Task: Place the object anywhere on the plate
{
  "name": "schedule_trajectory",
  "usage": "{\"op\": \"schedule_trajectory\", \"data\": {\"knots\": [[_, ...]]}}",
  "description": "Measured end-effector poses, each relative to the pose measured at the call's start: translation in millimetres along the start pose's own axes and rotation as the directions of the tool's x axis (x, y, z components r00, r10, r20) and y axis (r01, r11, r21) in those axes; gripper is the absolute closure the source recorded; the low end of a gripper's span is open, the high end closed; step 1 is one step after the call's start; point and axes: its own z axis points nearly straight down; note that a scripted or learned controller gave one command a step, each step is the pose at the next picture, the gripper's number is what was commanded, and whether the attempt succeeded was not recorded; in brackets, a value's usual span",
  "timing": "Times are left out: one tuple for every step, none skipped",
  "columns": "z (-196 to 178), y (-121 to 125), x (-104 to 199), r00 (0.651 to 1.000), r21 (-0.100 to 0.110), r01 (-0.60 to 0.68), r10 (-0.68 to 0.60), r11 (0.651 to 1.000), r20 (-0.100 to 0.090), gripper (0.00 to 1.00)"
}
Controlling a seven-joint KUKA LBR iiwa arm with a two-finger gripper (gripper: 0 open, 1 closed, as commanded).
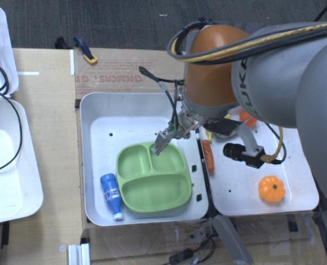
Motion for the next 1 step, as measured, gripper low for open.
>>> {"op": "schedule_trajectory", "data": {"knots": [[-8.4, 0.1, -1.6, 1.000, 0.001, 0.000, 0.000, 1.000, 0.002, 1.00]]}}
